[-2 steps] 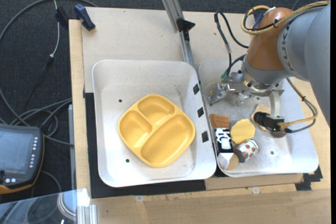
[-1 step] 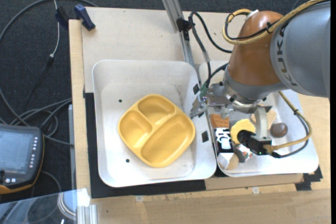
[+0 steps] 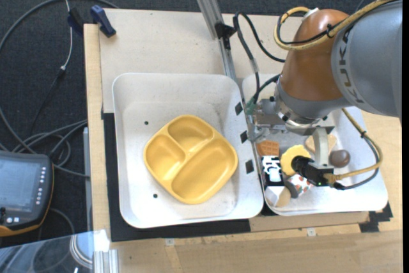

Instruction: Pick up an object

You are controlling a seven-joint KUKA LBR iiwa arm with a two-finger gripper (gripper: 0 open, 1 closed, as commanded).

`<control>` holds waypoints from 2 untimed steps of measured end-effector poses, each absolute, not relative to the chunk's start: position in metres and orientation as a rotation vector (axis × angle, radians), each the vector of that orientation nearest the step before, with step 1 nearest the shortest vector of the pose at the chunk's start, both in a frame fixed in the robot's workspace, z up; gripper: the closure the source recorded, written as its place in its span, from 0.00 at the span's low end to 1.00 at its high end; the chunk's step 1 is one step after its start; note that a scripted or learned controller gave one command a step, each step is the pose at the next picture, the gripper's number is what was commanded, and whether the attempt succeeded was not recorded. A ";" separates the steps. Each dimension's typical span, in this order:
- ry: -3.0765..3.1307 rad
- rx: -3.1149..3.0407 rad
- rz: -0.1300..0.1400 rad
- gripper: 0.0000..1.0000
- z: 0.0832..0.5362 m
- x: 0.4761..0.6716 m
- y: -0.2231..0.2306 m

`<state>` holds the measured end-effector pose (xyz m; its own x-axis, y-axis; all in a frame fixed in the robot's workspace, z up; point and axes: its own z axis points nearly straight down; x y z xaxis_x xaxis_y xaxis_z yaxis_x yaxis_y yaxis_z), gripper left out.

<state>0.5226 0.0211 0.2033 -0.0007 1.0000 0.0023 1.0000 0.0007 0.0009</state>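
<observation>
Reaching in from the right, the arm (image 3: 332, 67) hangs over the right bin (image 3: 377, 192), its orange band hiding the pincer (image 3: 291, 137); whether it is spread or pressed together cannot be told. Just below it lie small objects (image 3: 300, 166), yellow, orange and brown. The left bin (image 3: 128, 105) holds a yellow divided plate (image 3: 190, 158), well apart.
</observation>
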 end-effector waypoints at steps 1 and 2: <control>-2.222 -2.213 0.003 1.00 0.192 0.508 0.056; -2.228 -2.223 -0.012 1.00 0.272 0.523 0.055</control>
